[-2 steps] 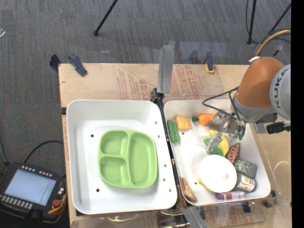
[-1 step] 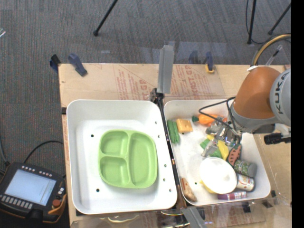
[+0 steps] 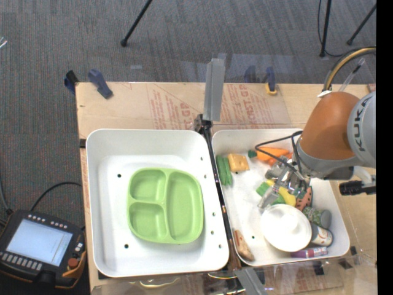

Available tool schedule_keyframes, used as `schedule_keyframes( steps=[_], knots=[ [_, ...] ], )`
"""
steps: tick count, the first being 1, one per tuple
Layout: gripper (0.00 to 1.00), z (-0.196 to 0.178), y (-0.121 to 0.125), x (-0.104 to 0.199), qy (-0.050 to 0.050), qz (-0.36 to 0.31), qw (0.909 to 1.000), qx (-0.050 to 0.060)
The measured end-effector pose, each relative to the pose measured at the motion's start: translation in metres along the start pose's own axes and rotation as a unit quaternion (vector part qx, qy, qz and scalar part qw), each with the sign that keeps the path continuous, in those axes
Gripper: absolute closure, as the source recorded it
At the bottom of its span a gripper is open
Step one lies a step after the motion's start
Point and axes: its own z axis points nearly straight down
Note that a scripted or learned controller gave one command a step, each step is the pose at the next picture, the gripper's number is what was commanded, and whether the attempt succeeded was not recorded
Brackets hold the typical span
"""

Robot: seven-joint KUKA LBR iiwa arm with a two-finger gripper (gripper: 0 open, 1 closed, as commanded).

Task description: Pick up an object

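White bowl (image 3: 286,227) near the right bin's (image 3: 245,141) front edge; above it, gripper (image 3: 282,183) lowered into mixed toys (image 3: 279,195) mid-bin, seemingly for a pick. Grip state impossible to tell.

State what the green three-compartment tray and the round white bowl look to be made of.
Green three-compartment tray: likely moulded plastic, matte, judging by its even colour and soft rounded dividers. Round white bowl: smooth and slightly glossy, plastic or ceramic; the view cannot settle which.

Claw (image 3: 284,183) tips indistinct amid clutter
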Motion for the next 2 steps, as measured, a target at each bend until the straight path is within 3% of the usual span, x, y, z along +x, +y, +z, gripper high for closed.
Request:
schedule_keyframes(
  steps=[1, 2],
  knots=[
    [0.00, 0.004, 0.019, 0.020, 0.007, 0.021, 0.9997, 0.004],
    [0.00, 0.003, 0.021, -0.021, 0.005, -0.022, 0.9997, 0.004]
  ],
)
